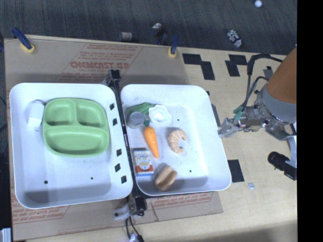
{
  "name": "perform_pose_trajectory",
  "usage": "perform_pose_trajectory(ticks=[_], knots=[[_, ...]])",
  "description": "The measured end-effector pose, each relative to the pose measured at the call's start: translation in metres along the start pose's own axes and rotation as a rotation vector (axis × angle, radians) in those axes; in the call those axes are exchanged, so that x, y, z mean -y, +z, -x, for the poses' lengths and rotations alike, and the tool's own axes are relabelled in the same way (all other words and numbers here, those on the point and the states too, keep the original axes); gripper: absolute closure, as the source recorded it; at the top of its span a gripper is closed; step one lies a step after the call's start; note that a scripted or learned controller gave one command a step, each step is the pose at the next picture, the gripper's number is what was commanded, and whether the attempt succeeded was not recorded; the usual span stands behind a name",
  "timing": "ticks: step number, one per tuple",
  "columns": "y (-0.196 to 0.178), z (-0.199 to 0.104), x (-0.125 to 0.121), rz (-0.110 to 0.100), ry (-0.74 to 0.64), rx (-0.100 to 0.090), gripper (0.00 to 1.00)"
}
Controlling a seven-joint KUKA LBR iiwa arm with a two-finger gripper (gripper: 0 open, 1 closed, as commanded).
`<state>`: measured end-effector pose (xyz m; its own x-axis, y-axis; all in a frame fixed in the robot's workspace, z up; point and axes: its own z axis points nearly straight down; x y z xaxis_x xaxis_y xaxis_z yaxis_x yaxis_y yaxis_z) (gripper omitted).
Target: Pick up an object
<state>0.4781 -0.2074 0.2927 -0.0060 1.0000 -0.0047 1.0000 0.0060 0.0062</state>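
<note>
The right bin [214, 135] holds several small items: an orange carrot [151, 141], a pale pink shrimp [177, 140], a white ruffled piece [160, 115], a green leafy piece [140, 107], a grey round lid [136, 119], a small printed box [143, 161] and a brown bread roll [165, 177]. My gripper [226, 127] hovers just outside that bin's right rim, over the bench, level with the shrimp. Nothing is visible in it. The arm's orange band [285, 79] sits at the far right.
The left bin [20, 165] carries a green divided plate [75, 126] and a white cylinder [35, 114] by its left wall. Black clips [117, 135] line the seam between the bins. Cardboard lies under both bins, with yellow clamps [173, 50] at the back.
</note>
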Motion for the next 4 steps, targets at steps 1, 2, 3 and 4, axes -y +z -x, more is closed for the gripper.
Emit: perform_pose_trajectory(ticks=[1,2,3,4], knots=[[0.139,-0.046,0.003,-0.011,0.0,-0.007,1.0],[0.138,-0.045,0.003,-0.01,-0.001,-0.005,0.0],[0.201,-0.074,0.003,-0.01,-0.002,-0.006,0.0],[0.191,-0.074,0.002,-0.01,-0.007,-0.005,1.0]])
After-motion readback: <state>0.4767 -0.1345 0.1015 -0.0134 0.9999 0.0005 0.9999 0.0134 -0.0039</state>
